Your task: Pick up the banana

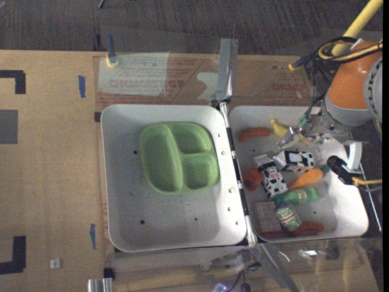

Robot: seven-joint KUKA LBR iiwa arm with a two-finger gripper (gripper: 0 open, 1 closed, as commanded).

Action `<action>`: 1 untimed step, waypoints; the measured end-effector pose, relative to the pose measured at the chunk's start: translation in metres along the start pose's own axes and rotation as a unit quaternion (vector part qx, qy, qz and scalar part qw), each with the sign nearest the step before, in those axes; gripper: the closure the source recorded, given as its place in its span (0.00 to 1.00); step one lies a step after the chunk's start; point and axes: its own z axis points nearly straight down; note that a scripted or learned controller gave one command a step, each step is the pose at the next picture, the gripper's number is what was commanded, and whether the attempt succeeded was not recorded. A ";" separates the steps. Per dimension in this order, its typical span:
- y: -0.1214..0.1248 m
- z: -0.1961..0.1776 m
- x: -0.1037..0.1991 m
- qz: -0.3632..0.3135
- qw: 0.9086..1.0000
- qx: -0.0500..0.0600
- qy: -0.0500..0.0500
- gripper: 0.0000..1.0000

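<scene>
With its finger spread impossible to tell, the grey two-finger gripper (302, 132) should centre over the small yellow banana (279, 128) beside it in the right white bin (355, 215) before pinching.

The banana (279, 128) is seen in the right bin (358, 221), near its far edge. It is small and yellow, and only a short, slightly tapered piece of it is shown, since its right end is hidden beneath the arm's metal parts. It is laid flat on the white floor, slanted down toward the right. A red sausage (254, 134) is placed just beside it on the left, apart from it.
</scene>
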 end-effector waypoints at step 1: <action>0.035 0.012 0.008 -0.017 1.000 0.012 0.003 0.00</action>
